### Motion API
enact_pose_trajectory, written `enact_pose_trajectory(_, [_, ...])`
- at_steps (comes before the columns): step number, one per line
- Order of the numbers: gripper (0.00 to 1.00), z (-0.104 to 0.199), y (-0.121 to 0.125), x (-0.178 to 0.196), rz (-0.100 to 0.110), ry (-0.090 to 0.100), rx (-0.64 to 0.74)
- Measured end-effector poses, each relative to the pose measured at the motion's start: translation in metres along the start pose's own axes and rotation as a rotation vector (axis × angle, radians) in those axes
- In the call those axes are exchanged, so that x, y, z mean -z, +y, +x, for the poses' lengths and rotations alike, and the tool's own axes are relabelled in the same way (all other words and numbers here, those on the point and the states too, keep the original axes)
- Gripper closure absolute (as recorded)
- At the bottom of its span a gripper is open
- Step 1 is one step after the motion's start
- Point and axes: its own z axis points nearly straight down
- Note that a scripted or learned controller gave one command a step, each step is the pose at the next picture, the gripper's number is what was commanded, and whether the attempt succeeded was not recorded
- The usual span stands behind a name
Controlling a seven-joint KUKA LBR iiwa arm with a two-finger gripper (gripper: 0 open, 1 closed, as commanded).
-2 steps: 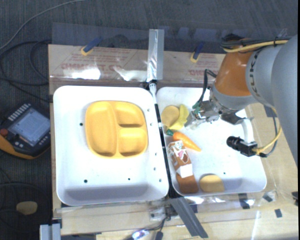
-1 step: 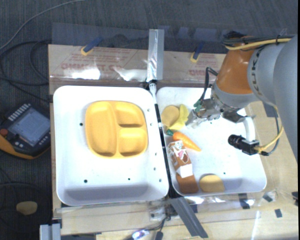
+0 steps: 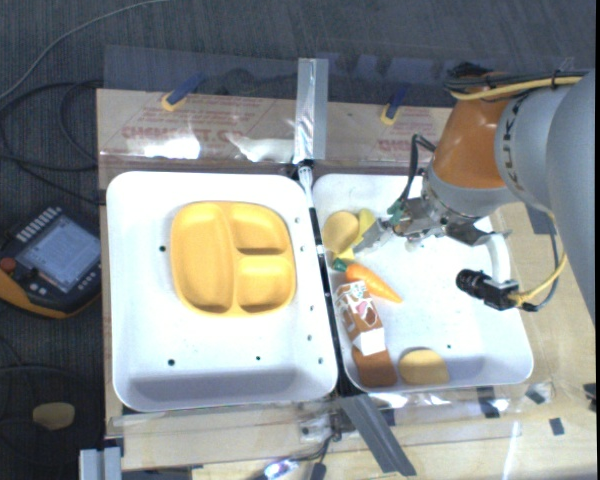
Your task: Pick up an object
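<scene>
My gripper point(image 3: 382, 228) hangs low over the upper left part of the right bin point(image 3: 480, 338), at the end of the grey arm with its orange band point(image 3: 470, 153). Its tip is right beside a round yellow fruit point(image 3: 340, 230) and a smaller yellow piece point(image 3: 366, 217); I cannot tell whether it touches either. Just below lies an orange carrot point(image 3: 372, 282), pointing right. A brown bottle with a red and white label point(image 3: 365, 333) lies along the bin's left wall. A tan rounded lump point(image 3: 422, 366) rests at the bin's front edge.
The left bin point(image 3: 140, 348) holds a yellow divided plate point(image 3: 233, 256). A black part on a cable point(image 3: 485, 288) hangs from the arm over the right bin. A handheld controller point(image 3: 42, 260) lies on the floor at the left.
</scene>
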Motion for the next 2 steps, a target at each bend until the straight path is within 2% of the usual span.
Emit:
enact_pose_trajectory(1, [0.00, 0.000, -0.052, -0.047, -0.019, -0.007, 0.136])
enact_pose_trajectory(2, [1.00, 0.000, -0.051, -0.035, -0.024, -0.005, 0.136])
